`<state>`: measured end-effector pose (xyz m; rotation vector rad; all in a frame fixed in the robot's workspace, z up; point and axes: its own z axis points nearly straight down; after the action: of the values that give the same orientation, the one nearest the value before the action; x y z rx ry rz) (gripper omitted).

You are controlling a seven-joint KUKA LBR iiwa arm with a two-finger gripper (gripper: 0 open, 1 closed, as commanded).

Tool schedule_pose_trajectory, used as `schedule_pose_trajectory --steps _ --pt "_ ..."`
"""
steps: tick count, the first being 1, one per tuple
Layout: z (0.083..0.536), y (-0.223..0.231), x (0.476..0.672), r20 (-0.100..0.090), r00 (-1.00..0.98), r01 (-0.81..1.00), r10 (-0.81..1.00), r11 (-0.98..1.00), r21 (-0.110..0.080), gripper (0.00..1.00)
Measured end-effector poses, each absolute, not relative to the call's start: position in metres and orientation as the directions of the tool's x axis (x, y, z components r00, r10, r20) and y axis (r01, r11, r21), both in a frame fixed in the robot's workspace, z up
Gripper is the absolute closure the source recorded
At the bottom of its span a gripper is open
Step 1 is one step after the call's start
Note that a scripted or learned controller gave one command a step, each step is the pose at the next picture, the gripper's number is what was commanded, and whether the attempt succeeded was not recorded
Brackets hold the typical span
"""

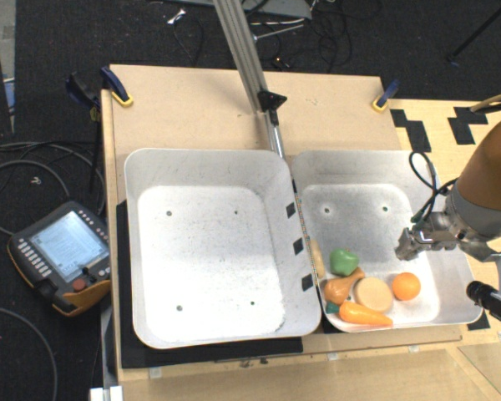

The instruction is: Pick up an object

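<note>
Toy food is lying clustered in the right bin's (451, 312) near corner: an orange ball (407, 286), green pepper (344, 262), carrot (365, 313). Nothing is lifted yet; the tool (411, 245) is hovering just above the ball, its opening impossible to judge.

Bins (150, 190): we saw white, finely speckled.
Pepper (343, 262): green.
Orange (407, 286): orange.
Carrot (365, 313): orange.
Disc (373, 294): we noted pale tan.
Bench (192, 107): tan.
</note>
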<state>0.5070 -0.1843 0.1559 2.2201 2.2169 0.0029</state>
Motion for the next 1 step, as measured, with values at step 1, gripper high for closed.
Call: schedule_pose_trajectory --steps 1 --pt "0.2091 -0.1845 0.5087 -0.002 -0.003 1.000 1.000 0.003 0.006 1.00"
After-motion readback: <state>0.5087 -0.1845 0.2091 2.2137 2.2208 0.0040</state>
